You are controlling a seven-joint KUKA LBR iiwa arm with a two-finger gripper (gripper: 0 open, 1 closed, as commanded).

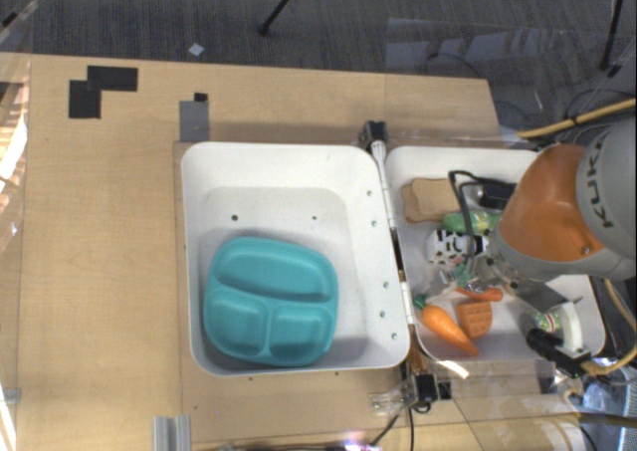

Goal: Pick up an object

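Below us, a wooden table [100,290] carries two shallow white bins side by side. Our left bin [289,165] holds a teal divided tray [269,300]. Our right bin [438,160] is crowded: a tan block [428,200] near the far wall, an orange carrot [446,328] and an orange wedge [476,318] touching near the front, and small green and white pieces between them.

Our grey arm, with its orange band [542,215], reaches in from the right and hangs over this clutter. The tool [476,262] sits low among the pieces; we cannot tell its state.

We judge the risk to be crowding: closely packed items could deflect the tool, so it closes on nothing or nips two things and drops both.
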